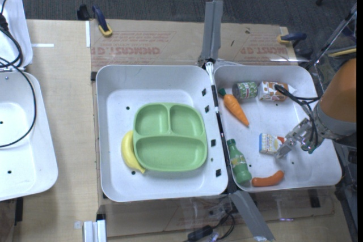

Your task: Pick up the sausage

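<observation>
The sausage is a short orange-brown link lying flat near the front edge of the right bin. My gripper hangs over the right side of that bin, a little behind and to the right of the sausage and apart from it. Its tip is next to a small white carton.
In the right bin lie a carrot, a green bottle, a green can and a white packet. The left bin holds a green divided plate and a banana.
</observation>
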Controlling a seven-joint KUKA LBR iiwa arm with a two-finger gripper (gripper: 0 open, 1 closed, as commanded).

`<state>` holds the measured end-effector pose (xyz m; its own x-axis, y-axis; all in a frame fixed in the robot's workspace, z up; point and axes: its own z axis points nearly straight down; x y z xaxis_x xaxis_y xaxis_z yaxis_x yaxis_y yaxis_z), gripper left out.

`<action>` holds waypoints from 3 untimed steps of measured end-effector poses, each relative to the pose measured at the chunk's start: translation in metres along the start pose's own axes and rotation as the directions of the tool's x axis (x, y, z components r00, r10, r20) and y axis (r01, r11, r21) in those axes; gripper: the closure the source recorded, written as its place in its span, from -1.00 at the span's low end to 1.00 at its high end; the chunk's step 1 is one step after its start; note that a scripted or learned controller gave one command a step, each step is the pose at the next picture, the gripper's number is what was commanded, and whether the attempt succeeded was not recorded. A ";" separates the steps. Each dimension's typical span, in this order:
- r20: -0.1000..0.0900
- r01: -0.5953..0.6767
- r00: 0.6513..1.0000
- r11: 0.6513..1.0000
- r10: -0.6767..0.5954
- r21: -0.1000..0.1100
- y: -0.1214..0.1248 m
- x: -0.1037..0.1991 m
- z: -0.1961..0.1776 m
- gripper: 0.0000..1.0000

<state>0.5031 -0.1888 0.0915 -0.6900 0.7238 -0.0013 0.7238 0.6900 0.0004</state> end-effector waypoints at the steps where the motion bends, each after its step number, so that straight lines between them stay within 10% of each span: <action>1: 0.000 0.000 1.000 1.000 0.000 0.000 0.000 0.000 0.000 -1.00; 3: 0.000 -0.225 0.974 0.974 0.225 0.000 -0.008 -0.011 -0.058 -1.00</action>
<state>0.5048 -0.2026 0.1492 -0.5096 0.8604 -0.0017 0.8604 0.5096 0.0003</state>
